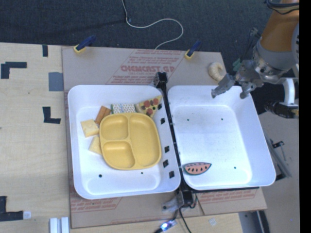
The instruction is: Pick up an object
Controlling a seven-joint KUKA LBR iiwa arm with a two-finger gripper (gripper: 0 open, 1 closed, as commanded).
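watermelon slice (197,168): flat in right bin (252,130), near its front-left corner
gripper (229,90): fingers spread wide, nothing between them, over right bin's back rim, well apart from slice
left bin (77,130): yellow divided plate (130,141) at centre; crackers (90,128) at plate's left, pizza slice (149,105) at back
counter: bagel-like ring (216,71) behind right bin

The arm (278,33) is showing a rounded orange band over a pale grey collar. Below it, a darker grey wrist block is carrying thin black cables at its one o'clock side. The gripper (232,89) is showing two dull grey metal fingers (221,88); small screws are possibly dotting the block, though blur is hiding them.
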